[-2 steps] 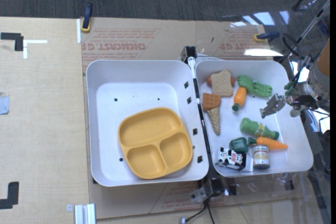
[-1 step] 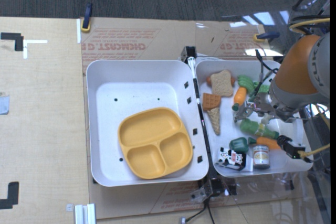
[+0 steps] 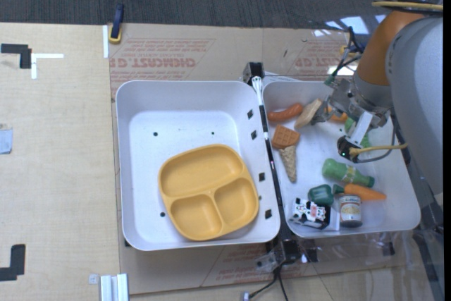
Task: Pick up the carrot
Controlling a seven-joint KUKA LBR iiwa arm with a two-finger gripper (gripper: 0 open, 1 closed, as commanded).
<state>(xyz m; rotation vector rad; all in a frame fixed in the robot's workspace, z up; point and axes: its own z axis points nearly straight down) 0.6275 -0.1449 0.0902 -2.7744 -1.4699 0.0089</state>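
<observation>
The carrot (image 3: 365,192) lay just behind the can (image 3: 350,210), its long axis crosswise and its tip pointing right. The gripper (image 3: 325,113) hung well beyond the can, farther back than the carrot. Whether it was open or closed could not be told.

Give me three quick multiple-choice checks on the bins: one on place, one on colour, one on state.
1. The carrot is in: A the left bin, B the right bin, C neither.
2. The plate is: A yellow, B blue, C red.
3. The carrot: A stands upright, B lies flat, C rests on the plate.

Answers:
1. B, it sits beside the can in the right bin.
2. A, all three compartments are yellow.
3. B, it lies lengthwise on the bin floor.
</observation>
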